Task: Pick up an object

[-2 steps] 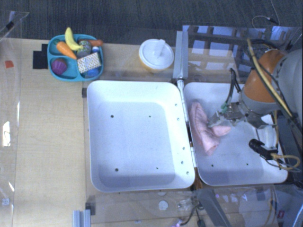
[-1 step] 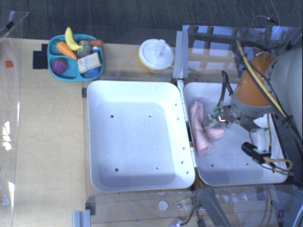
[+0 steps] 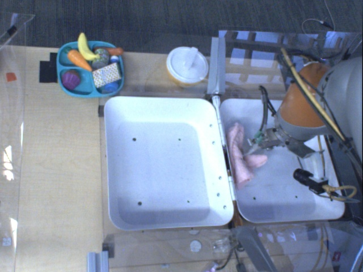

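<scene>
Right shallow white plastic bin (image 3: 283, 205): soft pink cloth-like object (image 3: 240, 157) lying along its left wall. End effector (image 3: 255, 144) low over bin, just right of the pink object, tip at its edge; grip state cannot be told. Left shallow white bin (image 3: 164, 163) adjoining.

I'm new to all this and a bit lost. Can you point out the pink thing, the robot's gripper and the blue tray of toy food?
pink cloth (image 3: 239, 154), camera view, its middle fold.
gripper (image 3: 256, 143), camera view, at the fingertips.
blue tray (image 3: 64, 88), camera view, its lower left rim.
</scene>
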You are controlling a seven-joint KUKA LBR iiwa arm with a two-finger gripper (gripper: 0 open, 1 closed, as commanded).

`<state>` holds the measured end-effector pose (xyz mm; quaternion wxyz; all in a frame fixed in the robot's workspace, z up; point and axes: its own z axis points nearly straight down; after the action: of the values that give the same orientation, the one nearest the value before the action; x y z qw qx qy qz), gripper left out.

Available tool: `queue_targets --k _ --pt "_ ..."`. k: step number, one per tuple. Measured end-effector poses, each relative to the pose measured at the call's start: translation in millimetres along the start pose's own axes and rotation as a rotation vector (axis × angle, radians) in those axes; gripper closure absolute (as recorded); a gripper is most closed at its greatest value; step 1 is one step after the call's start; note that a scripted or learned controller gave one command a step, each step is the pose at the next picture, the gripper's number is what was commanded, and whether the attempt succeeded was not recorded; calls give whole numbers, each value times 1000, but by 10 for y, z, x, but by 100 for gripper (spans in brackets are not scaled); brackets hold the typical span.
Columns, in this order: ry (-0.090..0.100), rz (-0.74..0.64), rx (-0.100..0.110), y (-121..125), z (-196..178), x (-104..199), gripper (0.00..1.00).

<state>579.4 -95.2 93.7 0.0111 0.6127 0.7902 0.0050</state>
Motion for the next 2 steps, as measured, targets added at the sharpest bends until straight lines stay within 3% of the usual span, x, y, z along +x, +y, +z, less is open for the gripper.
queue_targets --k 1,2 --pt "7 136 18 138 -494 -848 0" --pt "6 2 9 152 37 -208 0"
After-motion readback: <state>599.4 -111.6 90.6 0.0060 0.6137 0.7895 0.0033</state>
